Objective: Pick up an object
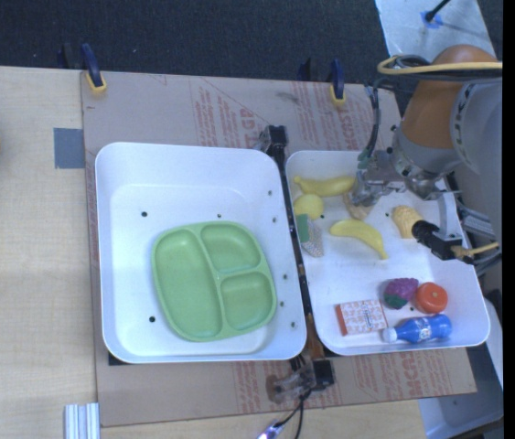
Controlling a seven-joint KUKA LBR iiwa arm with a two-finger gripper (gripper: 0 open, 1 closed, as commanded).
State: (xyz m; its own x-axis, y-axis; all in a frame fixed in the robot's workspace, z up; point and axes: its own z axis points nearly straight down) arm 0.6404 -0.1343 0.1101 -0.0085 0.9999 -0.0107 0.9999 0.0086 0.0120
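Observation:
My gripper (365, 193) is low in the back of the right bin (477, 332), reaching in from the right. It sits between a yellow banana (326, 187) on its left and a small yellow corn piece (405, 219) on its right. A tan object (358, 212) lies just under the gripper, partly hidden by it. A second banana (359, 236) lies a little in front. I see nothing lifted.
The right bin also holds a yellow-green pear (308, 206), purple grapes (401, 290), a red tomato (432, 297), a blue bottle (419, 330) and a red-and-white box (361, 317). The left bin (115, 245) holds a green divided plate (214, 280).

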